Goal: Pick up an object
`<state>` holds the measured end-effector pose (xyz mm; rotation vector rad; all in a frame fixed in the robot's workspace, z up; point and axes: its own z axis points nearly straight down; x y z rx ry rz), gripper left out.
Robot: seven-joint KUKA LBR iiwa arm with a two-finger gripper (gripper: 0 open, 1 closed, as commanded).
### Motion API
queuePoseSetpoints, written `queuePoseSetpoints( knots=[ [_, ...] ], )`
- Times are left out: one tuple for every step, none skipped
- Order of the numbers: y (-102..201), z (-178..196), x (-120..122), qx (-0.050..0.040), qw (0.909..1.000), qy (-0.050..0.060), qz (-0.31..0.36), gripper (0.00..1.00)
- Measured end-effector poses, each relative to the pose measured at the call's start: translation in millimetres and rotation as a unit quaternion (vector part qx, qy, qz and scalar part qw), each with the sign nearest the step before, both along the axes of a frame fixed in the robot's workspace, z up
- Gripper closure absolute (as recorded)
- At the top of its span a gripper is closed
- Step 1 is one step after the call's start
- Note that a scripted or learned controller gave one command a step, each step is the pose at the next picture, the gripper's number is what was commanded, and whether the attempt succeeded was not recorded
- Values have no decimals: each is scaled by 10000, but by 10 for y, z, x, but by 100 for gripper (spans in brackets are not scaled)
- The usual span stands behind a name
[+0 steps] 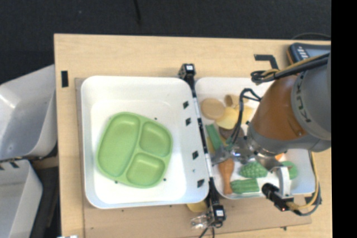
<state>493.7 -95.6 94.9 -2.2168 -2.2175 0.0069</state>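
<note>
Gripper [231, 149] sits low in the right bin [215, 86], right at its left wall, poking down into the pile of toy food. Honestly can't tell how far it's open or whether it has hold of anything; the wrist and the orange band [276, 111] cover most of it from above.

Stuff right around it: a green strip-shaped piece [212, 135] just to its left against the bin wall, an orange carrot-looking piece [226, 173] just below it, a bumpy green piece [254, 170] to its lower right, and a smooth green piece [245, 187] below that. A tan round thing [212, 108] and a pale yellow thing [228, 117] lie just above the gripper, the yellow one partly tucked under the arm.

Left bin [89, 120] has a green divided plate [135, 149] lying flat, well apart from the gripper.

Something yellowish [196, 207] peeks out on the counter [122, 56] below the bins, too cut off to name.
</note>
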Motion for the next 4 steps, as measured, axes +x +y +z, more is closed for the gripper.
queuePoseSetpoints(
  knots=[
    [-22, 158, 38, -7, 10000, -53, -45, 100],
    [499, 1129, 945, -9, 9999, -126, 49, 100],
    [307, 1502, 705, -13, 10000, -21, 6, 100],
    [663, 1027, 847, -7, 10000, -22, 22, 100]
  ],
)
